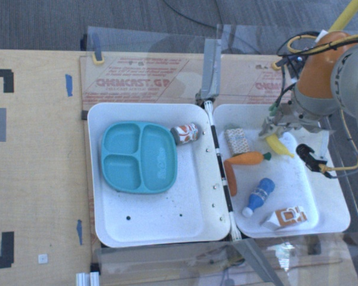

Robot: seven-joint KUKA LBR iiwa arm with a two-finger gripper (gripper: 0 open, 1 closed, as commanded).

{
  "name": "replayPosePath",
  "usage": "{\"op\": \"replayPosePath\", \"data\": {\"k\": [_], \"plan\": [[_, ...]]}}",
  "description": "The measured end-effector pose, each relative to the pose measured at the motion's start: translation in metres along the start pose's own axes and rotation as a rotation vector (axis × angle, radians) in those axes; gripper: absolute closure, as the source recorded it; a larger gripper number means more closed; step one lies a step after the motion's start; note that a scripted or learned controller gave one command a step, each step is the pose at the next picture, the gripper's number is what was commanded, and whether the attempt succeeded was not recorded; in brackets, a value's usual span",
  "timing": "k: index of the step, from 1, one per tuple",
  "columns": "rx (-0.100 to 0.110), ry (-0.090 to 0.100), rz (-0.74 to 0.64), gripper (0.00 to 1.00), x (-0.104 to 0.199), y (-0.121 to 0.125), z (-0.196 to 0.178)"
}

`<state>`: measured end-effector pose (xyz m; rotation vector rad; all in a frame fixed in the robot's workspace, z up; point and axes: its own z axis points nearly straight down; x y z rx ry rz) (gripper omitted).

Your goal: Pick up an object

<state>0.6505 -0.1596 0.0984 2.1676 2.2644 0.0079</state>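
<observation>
One claw (278,131) hangs low in the right bin (334,219), right over a yellow banana (280,145); you cannot tell how wide it stands or whether it grips. Just beside lie a carrot (246,158) and a sponge (237,140), so a crooked descent could nudge them. The wrist hides the banana's far end.

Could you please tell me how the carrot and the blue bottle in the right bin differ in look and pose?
The carrot is orange with a green end; the blue bottle is blue with a white cap. The carrot lies nearly level across the view, while the bottle lies on a slant, cap toward the bin's near edge. Both lie flat in the right bin.
</observation>
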Motion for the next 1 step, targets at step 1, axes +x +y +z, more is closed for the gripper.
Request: {"op": "replayPosePath", "data": {"k": [1], "plan": [[0.005, 0.001, -0.056, 1.00, 0.0808, 0.0216, -0.0876]]}}
